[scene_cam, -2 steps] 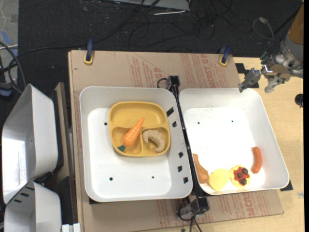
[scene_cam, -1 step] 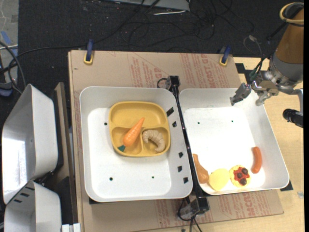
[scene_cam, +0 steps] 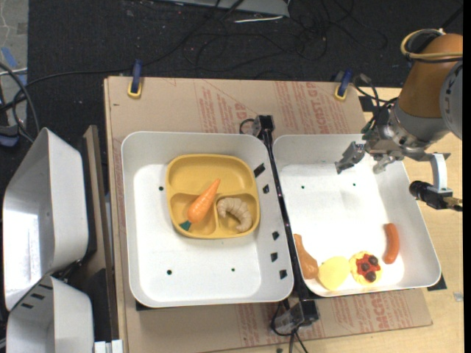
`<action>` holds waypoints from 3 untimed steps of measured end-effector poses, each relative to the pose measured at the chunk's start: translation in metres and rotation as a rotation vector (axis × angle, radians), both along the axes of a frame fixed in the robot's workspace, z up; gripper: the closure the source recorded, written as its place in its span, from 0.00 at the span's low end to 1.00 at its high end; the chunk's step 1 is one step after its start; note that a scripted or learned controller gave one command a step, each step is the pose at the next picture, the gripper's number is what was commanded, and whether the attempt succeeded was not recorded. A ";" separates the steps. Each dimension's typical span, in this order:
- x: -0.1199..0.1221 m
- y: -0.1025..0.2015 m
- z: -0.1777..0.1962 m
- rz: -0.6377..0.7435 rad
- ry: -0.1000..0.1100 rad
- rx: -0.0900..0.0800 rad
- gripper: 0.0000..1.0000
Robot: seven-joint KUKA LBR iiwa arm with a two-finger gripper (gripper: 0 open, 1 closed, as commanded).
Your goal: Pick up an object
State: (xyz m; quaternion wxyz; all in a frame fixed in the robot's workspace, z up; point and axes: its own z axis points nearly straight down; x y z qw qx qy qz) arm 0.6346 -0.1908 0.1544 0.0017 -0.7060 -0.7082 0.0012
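Orange sausage (scene_cam: pixel 391 242) lay well clear; your end effector (scene_cam: pixel 366 155) hung open and empty at the right bin's (scene_cam: pixel 324 179) far edge, so you needed to descend squarely.

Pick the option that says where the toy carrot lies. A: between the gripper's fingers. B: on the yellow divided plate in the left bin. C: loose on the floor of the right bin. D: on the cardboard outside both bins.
B: the carrot rests on the yellow plate inside the left bin.
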 end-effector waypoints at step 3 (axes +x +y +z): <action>0.005 0.003 0.019 -0.001 -0.011 -0.003 1.00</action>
